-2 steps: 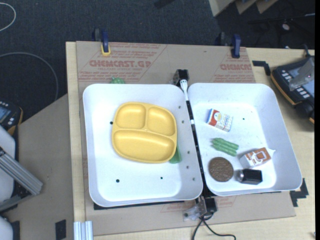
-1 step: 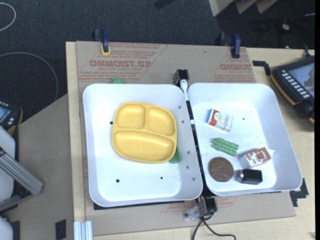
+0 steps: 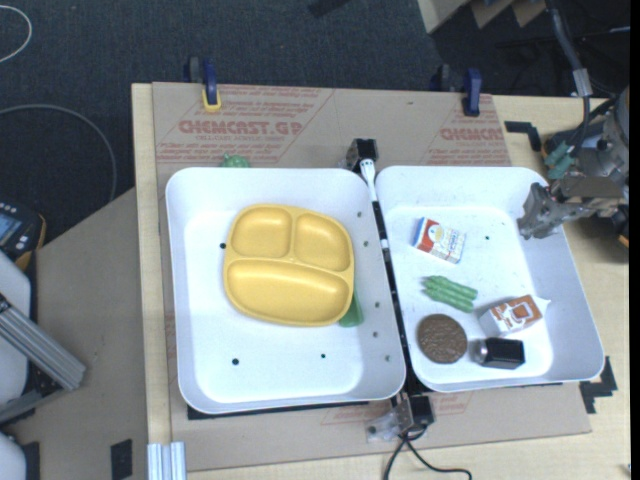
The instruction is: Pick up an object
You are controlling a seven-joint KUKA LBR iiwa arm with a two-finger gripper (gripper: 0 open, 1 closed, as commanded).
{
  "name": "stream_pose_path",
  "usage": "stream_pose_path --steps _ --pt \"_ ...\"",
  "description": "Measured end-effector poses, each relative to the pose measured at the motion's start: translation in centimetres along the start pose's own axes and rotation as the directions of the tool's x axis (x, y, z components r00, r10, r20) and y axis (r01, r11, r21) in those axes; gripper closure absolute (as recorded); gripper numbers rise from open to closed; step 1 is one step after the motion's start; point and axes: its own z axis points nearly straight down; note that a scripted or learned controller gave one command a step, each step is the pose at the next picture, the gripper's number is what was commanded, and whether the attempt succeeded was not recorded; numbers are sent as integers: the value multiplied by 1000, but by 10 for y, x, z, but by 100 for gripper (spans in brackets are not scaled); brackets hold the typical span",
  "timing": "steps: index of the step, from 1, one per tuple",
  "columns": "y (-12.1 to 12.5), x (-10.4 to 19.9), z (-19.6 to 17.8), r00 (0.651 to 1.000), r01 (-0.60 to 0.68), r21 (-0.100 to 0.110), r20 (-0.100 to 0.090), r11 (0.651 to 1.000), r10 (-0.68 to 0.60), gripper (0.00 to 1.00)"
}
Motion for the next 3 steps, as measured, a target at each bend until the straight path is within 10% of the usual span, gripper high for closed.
stream_pose_path --steps 2,3 --pt "2 137 111 1000 0 -1 2 1000 0 100" --pt "4 142 2 1000 -5 -23 0 1000 5 100"
